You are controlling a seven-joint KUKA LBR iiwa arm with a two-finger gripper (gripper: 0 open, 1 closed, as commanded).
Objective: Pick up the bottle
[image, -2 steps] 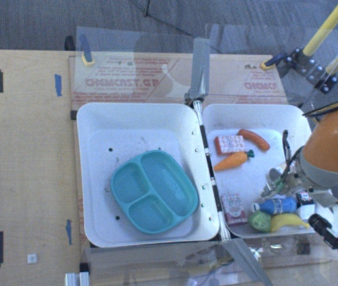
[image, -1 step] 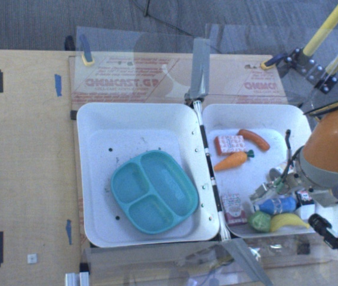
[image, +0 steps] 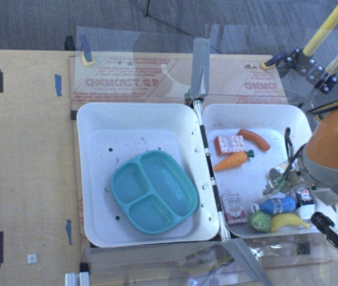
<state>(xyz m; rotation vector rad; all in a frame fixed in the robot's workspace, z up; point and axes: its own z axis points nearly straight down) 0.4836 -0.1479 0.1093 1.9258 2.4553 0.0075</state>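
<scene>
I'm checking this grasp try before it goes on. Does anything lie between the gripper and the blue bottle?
Nothing visible does. The gripper hangs just above the blue bottle in the right bin, with bare bin floor between them. The banana and the green fruit crowd the bottle's near side, not the gripper's side.

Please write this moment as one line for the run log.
gripper: above blue bottle, no grasp seen | bottle: lying in right bin by banana

Bright, even overhead light, soft shadows, mild glare on the white bins (image: 91, 124), slightly soft focus.
</scene>
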